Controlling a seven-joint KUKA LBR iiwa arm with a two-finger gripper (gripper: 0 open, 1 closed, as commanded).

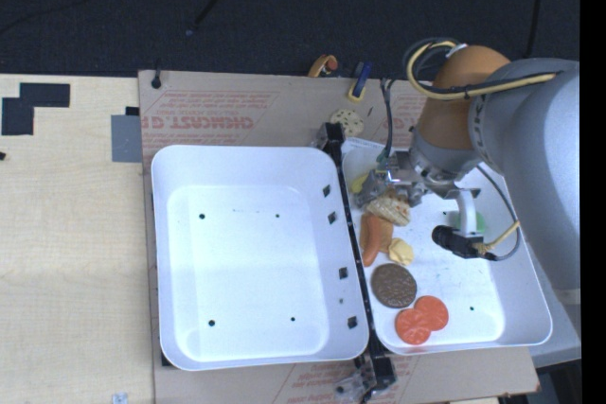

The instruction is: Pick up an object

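We see a light wooden bench (66, 241), a brown cardboard sheet (237, 109) lying on it, we note two white bins on the sheet, left bin (166, 251), right bin (530, 317), touching side by side.

The arm (530, 156) runs off the view's right edge and covers the right bin's (492, 326) far right corner. The gripper's (402, 184) fingertips are lost among clutter near that bin's far left corner. A tan, bread-like piece (388, 209) there is too blurred to name.
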